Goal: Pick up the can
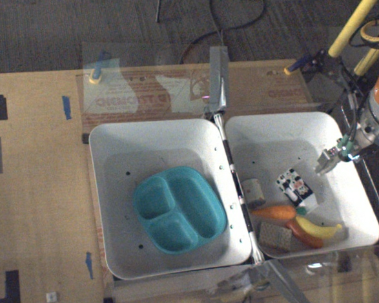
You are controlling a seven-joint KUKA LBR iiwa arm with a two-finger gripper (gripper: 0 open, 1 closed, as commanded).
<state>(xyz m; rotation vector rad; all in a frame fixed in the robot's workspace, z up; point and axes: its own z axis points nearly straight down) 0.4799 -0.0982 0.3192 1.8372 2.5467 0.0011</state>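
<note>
The can (252, 190) is small and grey. It lies in the right bin (285, 131) close to the left wall, just above the carrot. My gripper (330, 159) hangs over the right side of that bin, well to the right of the can and apart from it. A black-and-white box (294, 186) lies between the gripper and the can. I see nothing in the gripper.
An orange carrot (274, 213), a yellow banana (318, 228), a reddish item (301, 235) and a grey block (275, 236) crowd the right bin's front. The left bin (112, 153) holds a teal divided plate (178, 209). Cables and a yellow pole (355, 18) stand beyond the right bin.
</note>
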